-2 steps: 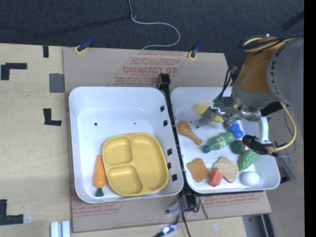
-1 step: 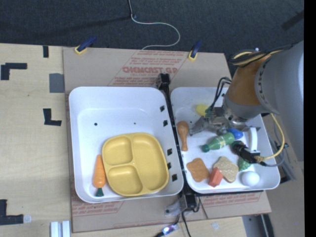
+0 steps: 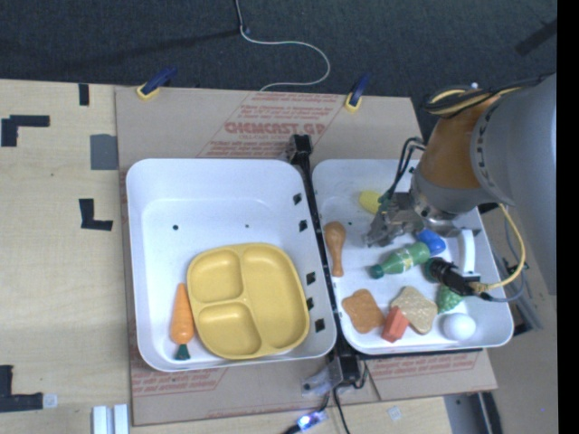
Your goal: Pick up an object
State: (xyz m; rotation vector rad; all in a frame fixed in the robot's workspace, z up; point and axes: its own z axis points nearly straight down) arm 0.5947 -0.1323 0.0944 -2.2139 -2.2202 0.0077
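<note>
My gripper (image 3: 384, 231) hangs low over the middle of the right bin (image 3: 348, 177), under the grey arm with its orange band (image 3: 452, 152). It is just above and to the left of a green bottle (image 3: 401, 260) lying on its side. A yellow lemon-like piece (image 3: 368, 200) lies just behind the gripper, and a blue object (image 3: 432, 242) sits to its right. A tan drumstick (image 3: 336, 245) lies to its left, near the bin's left wall. I see nothing held by the gripper.
Along the right bin's front lie a brown nugget (image 3: 363, 308), a red piece (image 3: 394, 324), a bread slice (image 3: 416, 307), a green item (image 3: 450, 298) and a white egg (image 3: 460, 326). The left bin (image 3: 163, 183) holds a yellow divided plate (image 3: 247, 298) and a carrot (image 3: 182, 319).
</note>
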